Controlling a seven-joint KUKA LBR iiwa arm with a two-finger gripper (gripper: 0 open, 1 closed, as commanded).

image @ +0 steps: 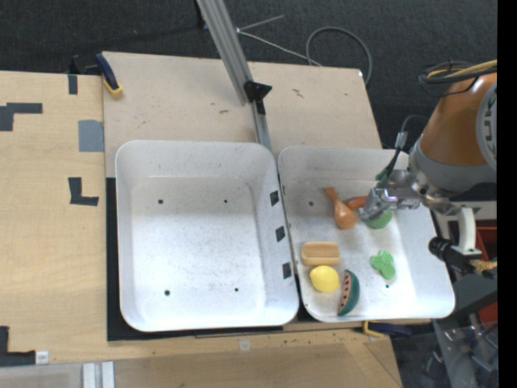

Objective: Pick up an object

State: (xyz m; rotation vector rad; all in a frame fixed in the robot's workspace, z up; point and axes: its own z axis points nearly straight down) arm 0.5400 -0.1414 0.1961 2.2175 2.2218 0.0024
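My gripper (376, 208) hangs low over the right bin (420, 297), near its upper right part. It sits right on top of a round green object (381, 219), which peeks out beneath it. An orange carrot-like piece (341, 209) lies just to the gripper's left. Lower in the bin lie a tan bread-like block (321, 253), a yellow lemon (325, 279), a watermelon slice (348, 293) and a small green leafy piece (383, 263).
The left bin (194, 233) adjoins the right one along a shared wall. A slanted metal pole (230, 43) crosses the bench behind the bins. Cables lie on the dark floor at the top.
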